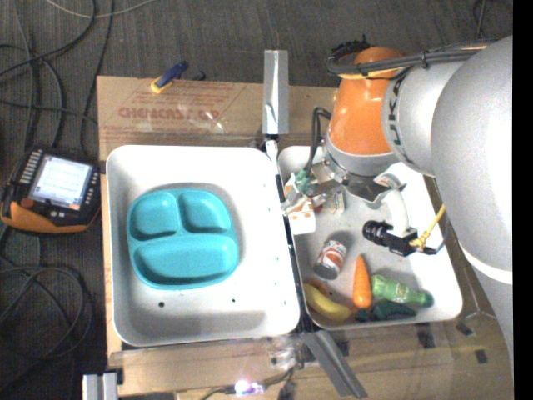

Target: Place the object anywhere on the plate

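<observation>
A turquoise divided plate [183, 237] lies in the left white bin [125, 307]. My gripper [315, 192] hangs low over the upper left corner of the right bin [445, 302], close to the wall between the two bins. Just below it, a small white box with red marks [302, 220] rests against that wall. Whether the gripper touches the box cannot be made out. The orange wrist band [360, 115] and the grey arm cover the bin's upper right part.
The right bin also holds a small can [331, 257], a carrot [361, 282], a banana [326, 302], a green bottle [401, 291] and a dark green item [391, 310]. A black part with a yellow cable [390, 235] hangs beside the wrist. A pendant [54, 190] lies left of the bench.
</observation>
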`<state>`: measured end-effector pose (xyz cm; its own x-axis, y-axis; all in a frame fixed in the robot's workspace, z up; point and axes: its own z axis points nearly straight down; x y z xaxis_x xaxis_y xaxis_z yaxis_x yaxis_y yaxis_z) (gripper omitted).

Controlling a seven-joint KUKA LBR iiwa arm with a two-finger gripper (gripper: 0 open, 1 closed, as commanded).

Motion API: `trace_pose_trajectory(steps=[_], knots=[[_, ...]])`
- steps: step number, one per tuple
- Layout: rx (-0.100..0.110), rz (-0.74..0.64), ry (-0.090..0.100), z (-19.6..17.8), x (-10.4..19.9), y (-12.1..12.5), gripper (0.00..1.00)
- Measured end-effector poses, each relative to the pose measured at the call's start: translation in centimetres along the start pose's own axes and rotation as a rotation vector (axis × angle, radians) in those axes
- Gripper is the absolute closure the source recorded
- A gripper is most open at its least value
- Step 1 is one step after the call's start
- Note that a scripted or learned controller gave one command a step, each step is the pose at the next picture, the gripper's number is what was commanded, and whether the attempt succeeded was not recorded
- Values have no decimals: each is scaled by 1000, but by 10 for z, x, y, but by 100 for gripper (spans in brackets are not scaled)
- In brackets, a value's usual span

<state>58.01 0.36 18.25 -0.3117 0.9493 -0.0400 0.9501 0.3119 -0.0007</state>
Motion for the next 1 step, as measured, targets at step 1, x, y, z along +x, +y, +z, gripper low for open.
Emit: trace_pose_trajectory(steps=[1], knots=[[0,-16,-1,0,0,0,100]])
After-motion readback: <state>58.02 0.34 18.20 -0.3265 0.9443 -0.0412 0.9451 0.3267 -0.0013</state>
